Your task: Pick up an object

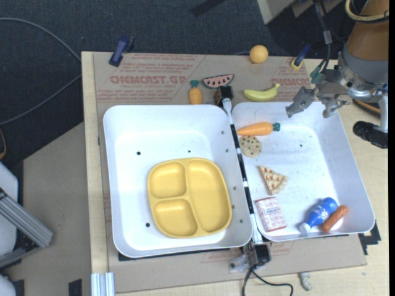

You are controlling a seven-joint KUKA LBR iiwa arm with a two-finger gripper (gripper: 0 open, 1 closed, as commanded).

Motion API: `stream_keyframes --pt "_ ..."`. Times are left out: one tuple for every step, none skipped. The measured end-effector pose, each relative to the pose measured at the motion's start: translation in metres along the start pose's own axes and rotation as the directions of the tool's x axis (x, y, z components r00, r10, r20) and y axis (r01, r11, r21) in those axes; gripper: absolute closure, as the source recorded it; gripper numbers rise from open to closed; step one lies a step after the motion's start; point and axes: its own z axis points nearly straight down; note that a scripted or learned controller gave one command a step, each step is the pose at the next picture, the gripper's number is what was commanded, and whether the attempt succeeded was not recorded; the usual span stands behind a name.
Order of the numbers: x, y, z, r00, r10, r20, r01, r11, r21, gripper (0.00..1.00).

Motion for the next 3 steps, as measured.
stream_keyframes --pt "0.042 0.043 0.064 1.000 -0.001 -0.001 0.001 1.000 0.000 0.00" --pt "0.039 0.046 0.147 1.000 -0.001 0.000 0.001 1.000 -0.010 0.00" --pt "0.032 0.000 0.163 1.000 0.001 0.000 -0.001 1.000 0.000 0.00"
